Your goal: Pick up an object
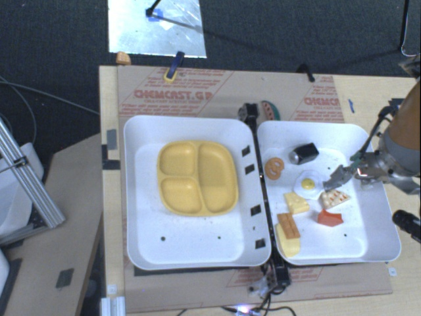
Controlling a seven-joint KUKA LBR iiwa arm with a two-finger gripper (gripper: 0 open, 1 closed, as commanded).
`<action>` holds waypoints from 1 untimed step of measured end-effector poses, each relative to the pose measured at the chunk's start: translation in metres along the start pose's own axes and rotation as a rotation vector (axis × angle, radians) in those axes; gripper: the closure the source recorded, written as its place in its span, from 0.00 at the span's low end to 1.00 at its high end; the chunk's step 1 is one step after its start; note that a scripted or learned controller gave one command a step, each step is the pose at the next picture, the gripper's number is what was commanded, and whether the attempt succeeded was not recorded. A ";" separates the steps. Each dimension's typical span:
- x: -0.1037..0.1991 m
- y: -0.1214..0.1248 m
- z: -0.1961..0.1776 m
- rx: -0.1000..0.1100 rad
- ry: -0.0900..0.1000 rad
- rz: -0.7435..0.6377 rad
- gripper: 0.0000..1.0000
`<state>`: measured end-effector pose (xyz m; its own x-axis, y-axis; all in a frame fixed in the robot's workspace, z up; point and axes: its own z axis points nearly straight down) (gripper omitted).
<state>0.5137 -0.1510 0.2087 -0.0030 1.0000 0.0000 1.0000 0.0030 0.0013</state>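
Note:
Several toy foods lie in the right bin: a fried egg, a brown pretzel, a black block, a yellow cheese wedge, a white-and-red slice, a red piece and an orange-and-yellow bar. My gripper reaches in from the right and hovers just above the white-and-red slice, right of the egg. Its fingers look spread, with nothing between them.
The left bin holds a yellow three-compartment plate. A black divider strip runs between the bins. Beyond the bench lie a silver sheet and a blue-and-yellow tool. An aluminium frame stands at the left.

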 end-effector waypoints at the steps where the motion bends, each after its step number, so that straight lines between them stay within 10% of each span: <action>1: 0.071 0.022 0.130 0.002 0.002 -0.007 0.00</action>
<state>0.5359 -0.0800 0.0785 -0.0099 0.9999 0.0025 1.0000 0.0099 -0.0004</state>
